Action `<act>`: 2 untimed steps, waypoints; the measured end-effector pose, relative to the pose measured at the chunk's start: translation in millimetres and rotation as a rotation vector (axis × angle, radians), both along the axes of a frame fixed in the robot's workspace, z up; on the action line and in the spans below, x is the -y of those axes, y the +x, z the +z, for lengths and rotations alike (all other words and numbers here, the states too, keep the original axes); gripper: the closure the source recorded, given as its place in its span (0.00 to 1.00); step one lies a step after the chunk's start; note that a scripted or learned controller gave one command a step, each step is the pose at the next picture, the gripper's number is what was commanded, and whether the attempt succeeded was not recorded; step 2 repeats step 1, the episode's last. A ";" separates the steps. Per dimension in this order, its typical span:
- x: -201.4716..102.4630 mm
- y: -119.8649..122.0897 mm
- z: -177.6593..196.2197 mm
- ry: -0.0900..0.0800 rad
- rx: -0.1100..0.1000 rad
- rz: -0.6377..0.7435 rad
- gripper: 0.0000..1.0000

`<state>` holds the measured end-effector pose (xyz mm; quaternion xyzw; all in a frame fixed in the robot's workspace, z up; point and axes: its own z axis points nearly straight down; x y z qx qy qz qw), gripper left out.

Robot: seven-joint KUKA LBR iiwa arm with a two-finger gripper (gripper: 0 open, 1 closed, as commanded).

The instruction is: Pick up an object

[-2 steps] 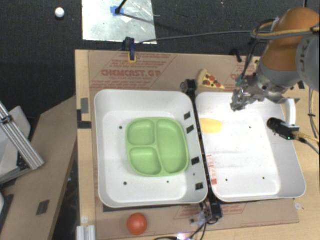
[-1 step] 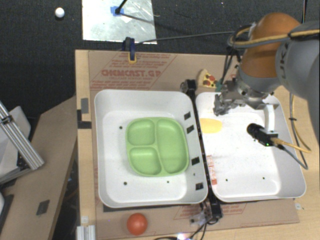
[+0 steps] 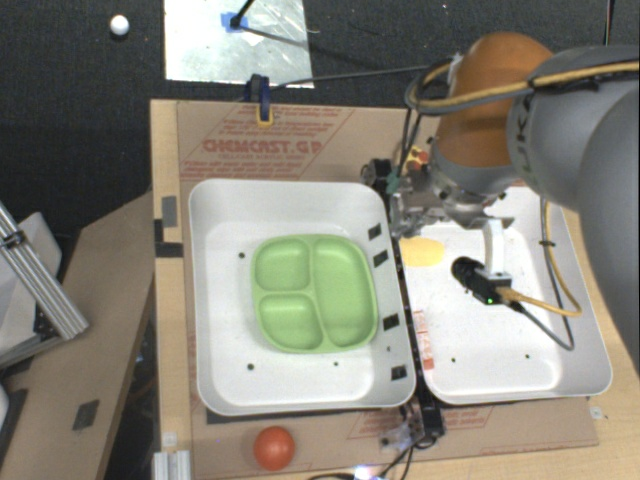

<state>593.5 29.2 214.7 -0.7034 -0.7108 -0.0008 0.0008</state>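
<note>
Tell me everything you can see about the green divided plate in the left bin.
The pale green divided plate looks like smooth moulded plastic, squarish with rounded corners. Raised ridges split it into three compartments: two smaller ones on the view's left, one above the other, and a longer one on the right. Nothing lies in them. It lies flat and right side up, turned slightly askew, on the floor of the left shallow white bin, near the middle and apart from the walls. Nothing else touches it.

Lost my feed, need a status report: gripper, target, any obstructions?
Gripper low over right bin, near its left wall; fingers unreadable. Yellow object just beneath it, not seen held. Green tray in left bin, apart.
</note>
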 end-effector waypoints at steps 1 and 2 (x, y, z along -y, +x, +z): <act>-50.7 -10.9 5.7 0.000 0.001 0.000 1.00; -50.7 -10.9 5.7 0.000 0.001 0.000 1.00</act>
